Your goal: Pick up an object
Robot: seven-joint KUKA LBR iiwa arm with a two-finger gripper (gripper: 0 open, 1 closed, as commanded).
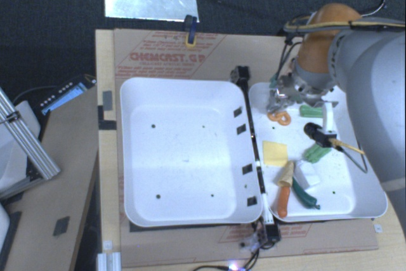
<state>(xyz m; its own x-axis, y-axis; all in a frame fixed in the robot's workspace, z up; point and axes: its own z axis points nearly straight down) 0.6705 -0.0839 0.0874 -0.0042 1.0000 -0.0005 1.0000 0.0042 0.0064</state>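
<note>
Closest to the lens, an orange carrot-shaped plastic piece with a pale stub end [283,195] lies at the near edge of the shallow white right-hand bin [375,203], beside a dark green curved strip [306,197]. Farther in sits a flat yellow square pad [275,153]. The likeliest target, a small orange ring-shaped piece [279,116], rests on the bin floor at the far left corner, just below the tool [278,100]. It looks light, thin and fairly stiff, probably smooth plastic that could skid on the white floor. A pinch across one side of its rim seems the surest hold, since it lies too flat to catch from above. The grey arm [371,73] reaches in from the right, its orange band [325,35] high above the wrist, which bends steeply down over that corner. Whether the tool is spread or closed cannot be told from this angle, and nothing is seen in its hold. The shallow white left-hand bin [184,149] sits alongside on the bench [63,155].
</note>
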